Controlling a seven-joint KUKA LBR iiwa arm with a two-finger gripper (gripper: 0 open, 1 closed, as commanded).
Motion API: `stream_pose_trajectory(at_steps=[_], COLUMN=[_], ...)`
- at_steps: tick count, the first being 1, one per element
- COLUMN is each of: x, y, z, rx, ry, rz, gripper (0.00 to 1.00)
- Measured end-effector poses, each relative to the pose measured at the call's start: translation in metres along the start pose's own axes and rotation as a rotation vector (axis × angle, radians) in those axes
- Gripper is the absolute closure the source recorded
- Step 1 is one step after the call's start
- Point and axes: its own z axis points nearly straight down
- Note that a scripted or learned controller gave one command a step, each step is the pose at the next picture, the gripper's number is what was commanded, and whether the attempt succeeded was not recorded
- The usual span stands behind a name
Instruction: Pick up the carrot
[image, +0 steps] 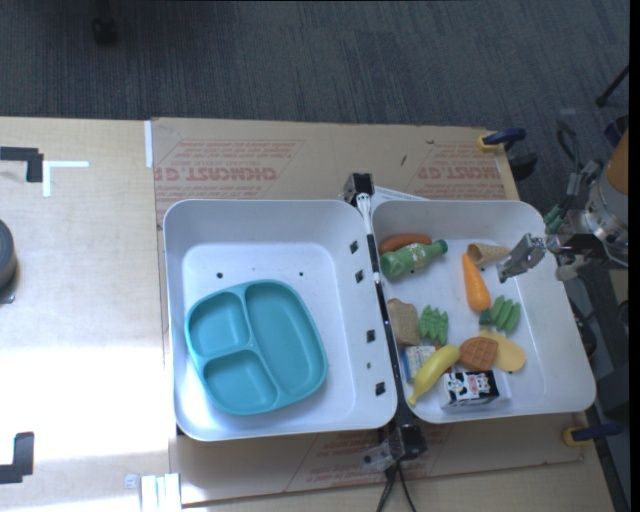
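Carrot (476, 282) lies in the right bin (560, 330), far half, just left of the gripper (522, 257), whose fingers look slightly parted and hold nothing. Green pods (501, 314) just near of it risk being nudged or grabbed instead.

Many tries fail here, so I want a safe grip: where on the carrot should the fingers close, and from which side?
Grip the carrot at its thick middle, coming straight down from above with the fingers across its width. It lies flat, lengthwise up the bin, with bare floor on its left; the green vegetable crowds its lower end.
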Motion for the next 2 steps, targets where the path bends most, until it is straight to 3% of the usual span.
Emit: stream_pose_trajectory(at_steps=[1,2], x=[0.046,0.009], y=[-0.008,0.049], z=[0.104,0.170], rx=[0.002,-0.006], ry=[0.001,0.002], rz=[0.097,0.239], gripper=[0.00,0.00])
